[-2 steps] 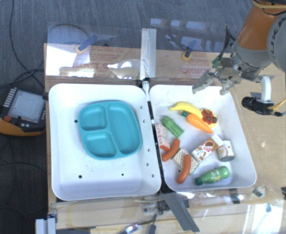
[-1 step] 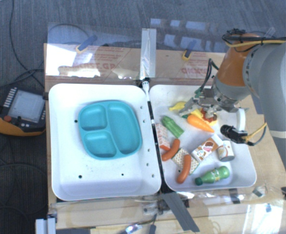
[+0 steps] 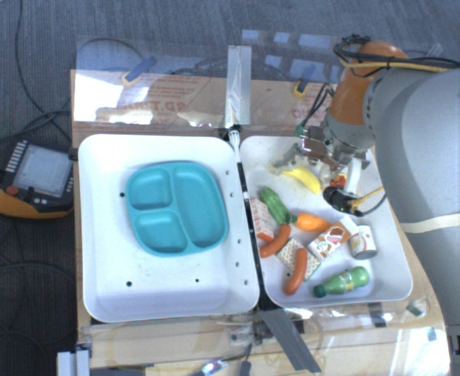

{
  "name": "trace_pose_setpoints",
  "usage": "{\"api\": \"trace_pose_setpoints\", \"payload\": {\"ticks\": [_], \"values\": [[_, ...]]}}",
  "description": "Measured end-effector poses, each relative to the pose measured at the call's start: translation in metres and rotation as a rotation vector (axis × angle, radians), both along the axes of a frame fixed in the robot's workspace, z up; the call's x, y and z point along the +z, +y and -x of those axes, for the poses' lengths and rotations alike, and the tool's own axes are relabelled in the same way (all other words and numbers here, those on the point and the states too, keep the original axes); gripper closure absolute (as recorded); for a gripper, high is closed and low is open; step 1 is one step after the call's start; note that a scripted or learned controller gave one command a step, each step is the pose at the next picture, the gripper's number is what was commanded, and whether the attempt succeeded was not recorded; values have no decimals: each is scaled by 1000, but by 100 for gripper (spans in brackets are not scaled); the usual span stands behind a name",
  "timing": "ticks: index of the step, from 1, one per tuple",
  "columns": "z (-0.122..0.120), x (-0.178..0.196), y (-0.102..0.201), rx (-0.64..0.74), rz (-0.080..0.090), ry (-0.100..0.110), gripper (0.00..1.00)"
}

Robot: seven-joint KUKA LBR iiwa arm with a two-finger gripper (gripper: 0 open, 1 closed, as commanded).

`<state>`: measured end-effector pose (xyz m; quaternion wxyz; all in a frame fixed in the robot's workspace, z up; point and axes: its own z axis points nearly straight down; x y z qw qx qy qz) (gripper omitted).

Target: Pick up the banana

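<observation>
The wooden table (image 3: 96,100) carries two shallow white plastic bins side by side. The left bin (image 3: 104,288) holds a turquoise plastic tray with three compartments (image 3: 175,207). The right bin (image 3: 386,276) holds a scatter of toy food, and the grey arm with its orange band (image 3: 355,108) reaches into it from the right, its bulk covering the bin's far right corner.

The tool (image 3: 324,153) sits low over the far end of the right bin, but from this slant I cannot tell how it is set or whether it grips anything. The short yellow plastic banana (image 3: 302,178) lies on the bin floor just below and slightly to the left of the tool in the picture, near or touching its lower edge; contact cannot be judged. The banana's long axis runs on a diagonal, from upper left down to lower right. So the coming move turns on a small shift toward the near left, with the grasp set across that diagonal.

Close by lie a green toy cucumber (image 3: 275,205), an orange toy carrot (image 3: 313,222) and a small green bottle (image 3: 343,281), all nearer the camera than the banana
</observation>
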<state>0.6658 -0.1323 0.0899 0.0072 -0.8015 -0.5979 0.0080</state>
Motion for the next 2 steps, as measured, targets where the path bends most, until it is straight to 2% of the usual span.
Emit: {"api": "trace_pose_setpoints", "payload": {"ticks": [1,2], "values": [[1,10,1,5,0,11,100],[-3,125,69,161,4,-20,100]]}}
